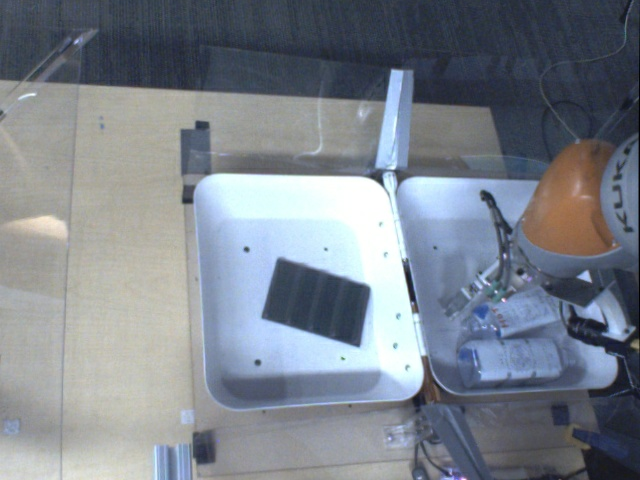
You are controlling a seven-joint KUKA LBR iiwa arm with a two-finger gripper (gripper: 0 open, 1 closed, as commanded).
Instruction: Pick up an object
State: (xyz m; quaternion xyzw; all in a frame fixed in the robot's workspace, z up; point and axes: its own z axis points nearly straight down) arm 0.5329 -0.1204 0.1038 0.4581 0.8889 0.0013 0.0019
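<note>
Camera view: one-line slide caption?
Arm reaches into right bin over a can; dark pad lies in left bin.

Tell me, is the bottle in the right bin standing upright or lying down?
Lying down. The bottle rests on its side along the front wall of the right bin, its long axis running left to right.

The table (120, 298) is pale tan wood-grain, and the floor (250, 13) beyond it is dark blue-grey with a fine ribbed weave. Both bins are plain white: the left bin (225, 218) holds a dark charcoal pad (316, 301) with faint lengthwise stripes, and the right bin (440, 218) holds a silvery-white can (515, 360) with a blue end. Above the can, the arm (575, 208) is orange, with grey at its edge.
</note>
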